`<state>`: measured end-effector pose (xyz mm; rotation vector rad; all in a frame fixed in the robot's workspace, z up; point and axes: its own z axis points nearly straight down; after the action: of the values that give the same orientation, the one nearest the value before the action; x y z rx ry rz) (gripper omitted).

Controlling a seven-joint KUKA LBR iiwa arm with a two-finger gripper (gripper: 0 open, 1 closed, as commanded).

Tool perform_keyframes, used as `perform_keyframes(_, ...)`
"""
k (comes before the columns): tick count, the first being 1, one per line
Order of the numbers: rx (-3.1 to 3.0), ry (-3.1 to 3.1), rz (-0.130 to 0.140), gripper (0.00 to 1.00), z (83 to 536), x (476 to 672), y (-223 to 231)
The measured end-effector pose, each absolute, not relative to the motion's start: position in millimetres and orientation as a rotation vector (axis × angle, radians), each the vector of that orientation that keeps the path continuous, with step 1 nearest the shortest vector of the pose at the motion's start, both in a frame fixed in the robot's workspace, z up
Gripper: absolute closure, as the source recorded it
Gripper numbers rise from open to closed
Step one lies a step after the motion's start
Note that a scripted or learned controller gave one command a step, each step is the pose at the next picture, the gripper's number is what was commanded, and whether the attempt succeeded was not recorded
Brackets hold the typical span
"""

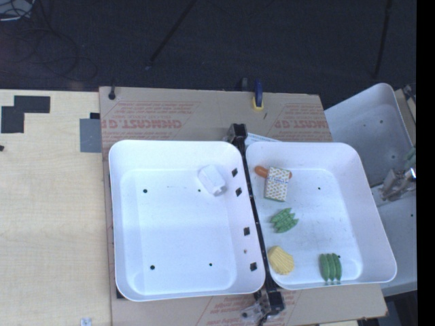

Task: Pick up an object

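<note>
The left bin (129, 216) holds one small pale, whitish object (212, 178) near its far right corner. Several items lie in the right bin (360, 202). A small patterned box (277, 184) stands near the far left, with an orange piece (261, 171) touching its left side. A leafy green item (284, 220) lies below them. A yellow corn-like item (281, 260) sits at the near left corner. A dark green ridged item (330, 267) rests by the near wall.
Both bins sit on a brown cardboard sheet (204, 117) on the wooden bench (47, 209). Black clips (246, 231) run along the seam between the bins. A blue and yellow clamp (258, 98) stands at the far edge. A grey metal plate (370, 121) lies at the right.
</note>
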<state>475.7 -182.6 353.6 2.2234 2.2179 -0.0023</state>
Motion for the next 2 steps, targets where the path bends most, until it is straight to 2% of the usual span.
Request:
perform_keyframes(1, 2.223, 2.219, -0.002, 1.0, 371.5, 475.9, -214.8)
perform_keyframes(2, 2.22, 2.221, 0.0, 1.0, 398.6, 475.8, -214.2)
